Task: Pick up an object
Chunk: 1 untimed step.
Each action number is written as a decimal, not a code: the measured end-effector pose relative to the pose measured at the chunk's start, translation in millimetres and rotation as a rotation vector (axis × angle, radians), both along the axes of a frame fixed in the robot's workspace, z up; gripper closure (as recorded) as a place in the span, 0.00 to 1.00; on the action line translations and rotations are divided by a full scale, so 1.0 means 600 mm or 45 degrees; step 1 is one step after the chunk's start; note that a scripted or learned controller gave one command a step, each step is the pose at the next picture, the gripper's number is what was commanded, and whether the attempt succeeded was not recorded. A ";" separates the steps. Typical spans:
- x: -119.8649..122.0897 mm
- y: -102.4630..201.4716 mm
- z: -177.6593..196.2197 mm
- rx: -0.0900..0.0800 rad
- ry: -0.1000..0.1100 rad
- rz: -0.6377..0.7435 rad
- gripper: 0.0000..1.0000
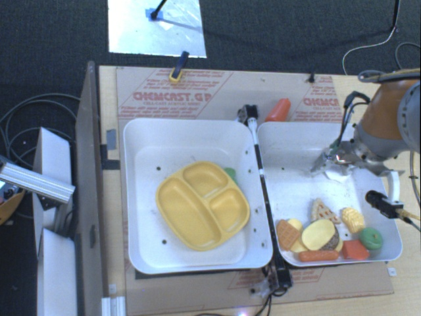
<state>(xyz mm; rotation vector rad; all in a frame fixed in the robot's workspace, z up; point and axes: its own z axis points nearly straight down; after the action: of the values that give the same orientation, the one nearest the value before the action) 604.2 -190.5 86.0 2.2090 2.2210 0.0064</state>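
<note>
1. Hovering over the right bin [299, 143], my gripper [334, 163] sits above bare floor; whether it is released or clenched, I cannot tell.
2. Candidate objects, the toy food pile [325, 234], lie near the bin's front edge.
3. Judged step: approach; next, travel toward the pile.
4. The yellow tray [202, 205] occupies the left bin [148, 143], no obstruction.

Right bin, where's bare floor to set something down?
In the right bin, the far-left floor is bare, between the divider wall and the tool. The near edge is crowded with toy food.
</note>
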 end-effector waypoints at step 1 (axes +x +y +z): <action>-0.111 -0.030 -0.003 0.003 0.014 -0.010 0.00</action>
<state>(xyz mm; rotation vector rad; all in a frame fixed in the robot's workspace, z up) 537.9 -208.5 84.3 2.2248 2.2190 -0.0032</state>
